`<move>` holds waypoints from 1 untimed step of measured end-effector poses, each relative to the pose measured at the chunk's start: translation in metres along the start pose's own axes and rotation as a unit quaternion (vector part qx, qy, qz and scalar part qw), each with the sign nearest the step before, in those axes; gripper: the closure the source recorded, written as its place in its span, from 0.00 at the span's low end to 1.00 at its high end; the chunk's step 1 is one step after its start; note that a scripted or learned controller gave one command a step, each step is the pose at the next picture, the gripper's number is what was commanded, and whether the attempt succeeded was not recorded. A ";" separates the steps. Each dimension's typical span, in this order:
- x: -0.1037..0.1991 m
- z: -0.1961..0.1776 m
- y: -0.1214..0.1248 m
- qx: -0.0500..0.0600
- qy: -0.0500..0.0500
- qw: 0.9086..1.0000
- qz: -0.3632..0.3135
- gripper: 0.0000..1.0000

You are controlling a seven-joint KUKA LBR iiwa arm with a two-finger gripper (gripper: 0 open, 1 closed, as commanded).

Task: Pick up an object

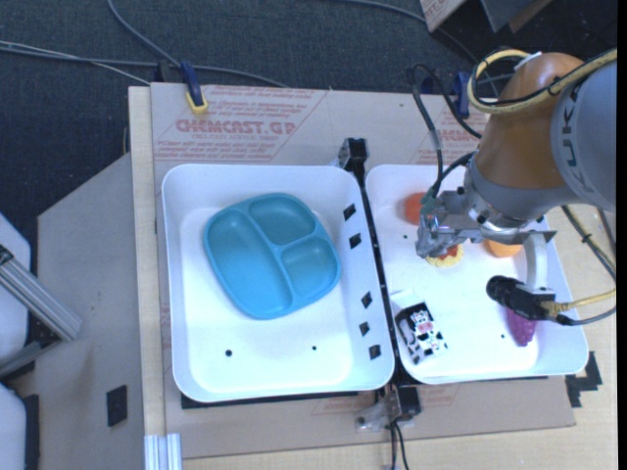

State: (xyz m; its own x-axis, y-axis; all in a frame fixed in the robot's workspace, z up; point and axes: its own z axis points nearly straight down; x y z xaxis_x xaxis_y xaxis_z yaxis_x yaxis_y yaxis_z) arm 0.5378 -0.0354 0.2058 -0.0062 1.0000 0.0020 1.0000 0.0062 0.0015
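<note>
My gripper (434,244) is down in the right bin (470,358), near its back left part. Directly under its tip lies a small yellow object (449,256), partly hidden by the gripper. Just left of the gripper, near the bin's back wall, is an orange-red object (413,206). An orange object (504,249) peeks out from under the wrist on the right. At the bin's front right lies a purple object (523,330), and a small black-and-white object (422,331) sits at the front left.
The left bin (196,360) holds a blue divided plate (271,254). A black divider with clips (361,253) runs between the bins. The arm's grey and orange body (534,135) hangs over the right bin's back right.
</note>
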 end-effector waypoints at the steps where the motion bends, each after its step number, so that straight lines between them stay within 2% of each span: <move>1: 0.047 0.006 0.022 0.000 0.000 1.000 0.000 1.00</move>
State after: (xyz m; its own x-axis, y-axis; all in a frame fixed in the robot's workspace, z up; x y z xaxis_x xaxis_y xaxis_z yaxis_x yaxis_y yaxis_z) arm 0.5595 0.0119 0.2002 -0.0063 1.0000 0.0023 1.0000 0.0063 0.0014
